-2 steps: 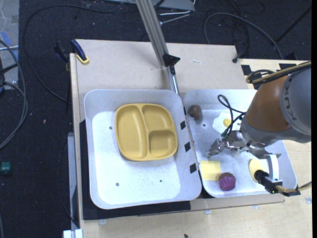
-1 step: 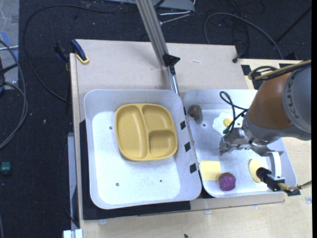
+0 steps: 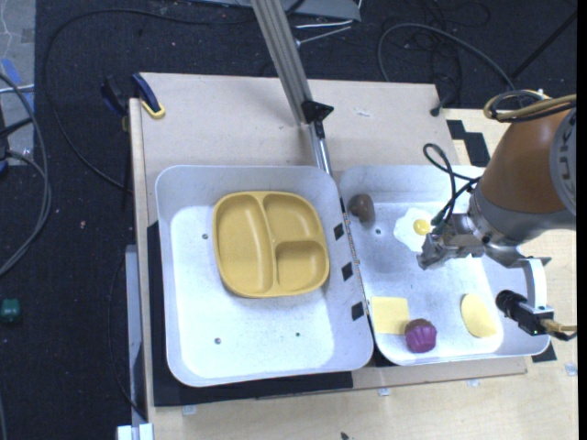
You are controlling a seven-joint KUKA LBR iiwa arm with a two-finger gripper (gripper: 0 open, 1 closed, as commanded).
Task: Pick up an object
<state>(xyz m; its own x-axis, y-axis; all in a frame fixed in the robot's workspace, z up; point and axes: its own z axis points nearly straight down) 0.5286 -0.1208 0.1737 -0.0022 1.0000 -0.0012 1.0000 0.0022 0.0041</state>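
We see the gripper (image 3: 433,257) low in the right bin (image 3: 385,177), beside a fried egg toy (image 3: 413,228); we cannot tell its state. The egg looks light, flat and smooth, so we would take it across the edges. Nearby lie a purple lump (image 3: 421,335) and a yellow square (image 3: 389,315).

Camera view: single fixed camera, mounted high above the tabletop (image 3: 229,108), looking down at a slant. Distance: moderate; both white bins fit whole in frame. Left bin (image 3: 183,337) occupies centre and lower left; right bin (image 3: 385,177) sits centre right to lower right. Dark floor with cables fills the upper band and left edge. The arm (image 3: 527,177) enters from the right edge. A grey metal pole (image 3: 284,53) runs from top centre down toward the bins.
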